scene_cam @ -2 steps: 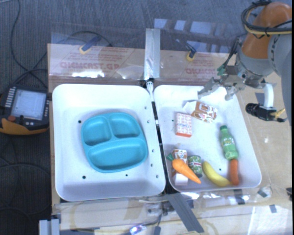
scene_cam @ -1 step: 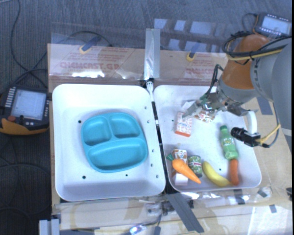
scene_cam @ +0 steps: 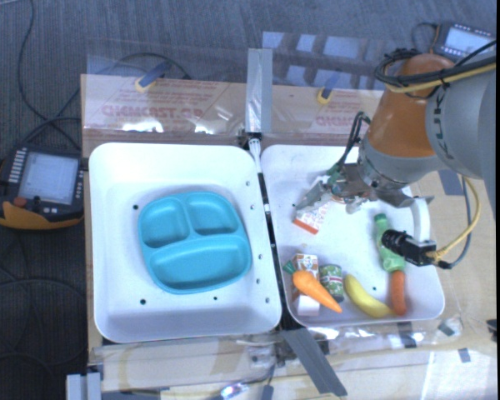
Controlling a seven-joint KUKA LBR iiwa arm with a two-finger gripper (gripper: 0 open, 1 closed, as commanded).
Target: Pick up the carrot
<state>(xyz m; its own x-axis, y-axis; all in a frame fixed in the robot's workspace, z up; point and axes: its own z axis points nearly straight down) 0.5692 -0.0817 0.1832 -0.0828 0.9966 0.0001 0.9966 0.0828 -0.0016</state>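
Note:
The carrot [scene_cam: 315,291] is orange and tapered. It lies in the front left part of the right bin [scene_cam: 350,161], pointing toward the front right. My gripper [scene_cam: 329,202] hangs over the middle of that bin, well behind the carrot and apart from it. Its fingers are spread open with nothing between them. One fingertip [scene_cam: 306,198] sits just above a small orange and white carton [scene_cam: 311,217].
Next to the carrot are a small green and red packet [scene_cam: 304,263], a dark green item [scene_cam: 332,277] and a banana [scene_cam: 365,297]. A green vegetable [scene_cam: 388,245] and an orange stick [scene_cam: 397,292] lie at the right wall. The left bin [scene_cam: 117,173] holds a blue divided plate [scene_cam: 196,240].

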